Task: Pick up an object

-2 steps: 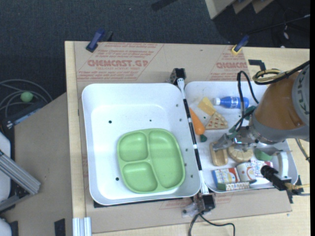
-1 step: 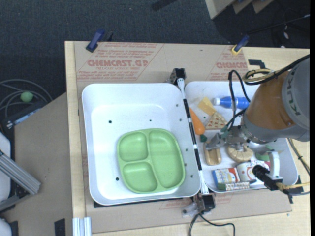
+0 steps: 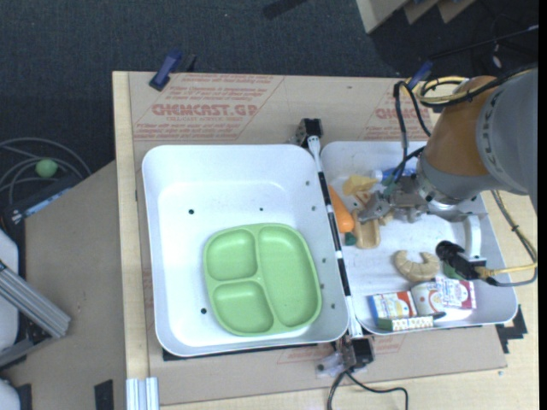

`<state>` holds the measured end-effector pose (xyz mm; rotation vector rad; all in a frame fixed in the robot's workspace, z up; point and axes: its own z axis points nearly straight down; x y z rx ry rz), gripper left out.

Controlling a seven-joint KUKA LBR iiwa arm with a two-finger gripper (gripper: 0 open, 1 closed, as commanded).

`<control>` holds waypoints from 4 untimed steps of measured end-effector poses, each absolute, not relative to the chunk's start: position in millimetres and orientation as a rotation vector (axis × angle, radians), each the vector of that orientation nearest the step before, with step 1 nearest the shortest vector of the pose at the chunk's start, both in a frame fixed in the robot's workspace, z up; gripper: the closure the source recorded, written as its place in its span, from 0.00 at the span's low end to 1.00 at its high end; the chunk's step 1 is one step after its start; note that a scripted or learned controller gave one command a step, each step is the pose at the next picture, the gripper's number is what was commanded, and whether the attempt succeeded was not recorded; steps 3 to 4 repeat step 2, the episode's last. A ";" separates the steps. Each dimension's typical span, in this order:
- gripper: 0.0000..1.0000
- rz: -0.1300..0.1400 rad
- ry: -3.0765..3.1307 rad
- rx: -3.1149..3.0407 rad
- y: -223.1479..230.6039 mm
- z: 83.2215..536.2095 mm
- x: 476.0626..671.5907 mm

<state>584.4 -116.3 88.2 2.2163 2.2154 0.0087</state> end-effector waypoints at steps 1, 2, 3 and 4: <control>1.00 0.020 2.215 2.217 -114.3 101.2 586.5; 1.00 0.002 2.222 2.220 -64.4 212.5 551.8; 1.00 0.002 2.222 2.220 -64.4 212.5 551.8; 1.00 0.002 2.222 2.220 -64.4 212.5 551.8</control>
